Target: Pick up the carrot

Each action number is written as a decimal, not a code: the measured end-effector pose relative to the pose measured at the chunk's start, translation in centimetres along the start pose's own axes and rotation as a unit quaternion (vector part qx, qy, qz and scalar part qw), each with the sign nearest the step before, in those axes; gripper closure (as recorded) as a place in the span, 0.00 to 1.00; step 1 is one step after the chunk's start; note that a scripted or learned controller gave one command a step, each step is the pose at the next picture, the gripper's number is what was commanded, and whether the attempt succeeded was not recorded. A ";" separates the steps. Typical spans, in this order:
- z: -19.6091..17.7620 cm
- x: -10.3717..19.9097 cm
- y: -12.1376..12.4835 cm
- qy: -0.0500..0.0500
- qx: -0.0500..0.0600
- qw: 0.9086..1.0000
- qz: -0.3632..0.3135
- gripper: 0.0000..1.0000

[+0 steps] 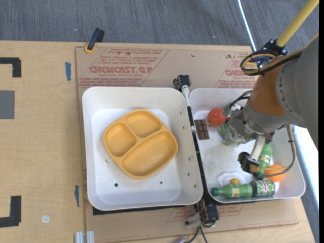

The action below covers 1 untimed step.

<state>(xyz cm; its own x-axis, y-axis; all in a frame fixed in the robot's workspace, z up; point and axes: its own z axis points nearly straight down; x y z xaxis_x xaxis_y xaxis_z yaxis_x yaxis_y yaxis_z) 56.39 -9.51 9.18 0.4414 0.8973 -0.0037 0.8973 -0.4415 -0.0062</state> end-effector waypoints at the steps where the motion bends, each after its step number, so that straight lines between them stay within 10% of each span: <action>1: -8.8 0.9 -7.4 0.000 0.001 0.992 0.127 1.00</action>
<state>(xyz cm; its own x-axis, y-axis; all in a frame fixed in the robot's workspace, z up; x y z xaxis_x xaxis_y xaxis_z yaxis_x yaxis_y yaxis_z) 50.22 -5.48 18.06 0.6538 0.7566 -0.0059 0.7566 -0.6538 -0.0070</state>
